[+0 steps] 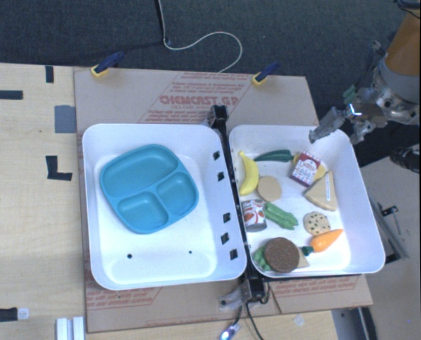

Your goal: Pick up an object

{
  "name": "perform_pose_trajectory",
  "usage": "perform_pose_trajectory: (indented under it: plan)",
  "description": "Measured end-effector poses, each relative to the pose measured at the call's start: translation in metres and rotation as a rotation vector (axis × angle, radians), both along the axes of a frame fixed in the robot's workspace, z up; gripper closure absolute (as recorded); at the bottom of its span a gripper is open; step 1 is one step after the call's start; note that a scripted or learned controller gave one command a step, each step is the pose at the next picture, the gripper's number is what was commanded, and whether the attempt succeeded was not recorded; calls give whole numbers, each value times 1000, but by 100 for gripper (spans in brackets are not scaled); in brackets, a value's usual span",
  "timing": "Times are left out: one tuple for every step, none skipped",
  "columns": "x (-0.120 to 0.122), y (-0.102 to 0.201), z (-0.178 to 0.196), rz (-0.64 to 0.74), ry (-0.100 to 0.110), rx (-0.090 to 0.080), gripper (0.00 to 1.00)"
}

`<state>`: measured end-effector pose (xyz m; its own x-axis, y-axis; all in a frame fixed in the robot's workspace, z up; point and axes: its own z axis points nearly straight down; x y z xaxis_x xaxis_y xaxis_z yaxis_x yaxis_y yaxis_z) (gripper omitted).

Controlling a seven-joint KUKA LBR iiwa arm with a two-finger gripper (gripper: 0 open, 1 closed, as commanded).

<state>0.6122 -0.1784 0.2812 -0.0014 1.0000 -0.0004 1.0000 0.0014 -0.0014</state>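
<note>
The right bin (363, 211) holds several toy foods: a yellow banana (247, 174), a dark green bean (273, 156), a red-and-white carton (305, 168), a pale cheese wedge (324, 192), a tan round disc (269, 188), a small can (254, 214), a green pickle (281, 215), a chip cookie (315, 223), an orange carrot (327, 240) and a burger (281, 255). My gripper (329, 127) hangs above the bin's far right rim, up and right of the carton, touching none of the foods.
A blue divided plate (149, 188) lies in the left bin (104, 261). A black hinge strip (226, 190) runs between the bins. Two clamps (108, 63) hold the cardboard sheet at the back, and a cable (196, 42) trails behind.
</note>
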Motion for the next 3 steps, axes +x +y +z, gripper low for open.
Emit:
perform_pose_trajectory:
  plan:
    - [-4, 36, 176, 5, -20, -4, 0]
    - [-5, 34, 174, 0, -2, -2, 100]
    - [-4, 35, 184, 2, -1, -4, 100]
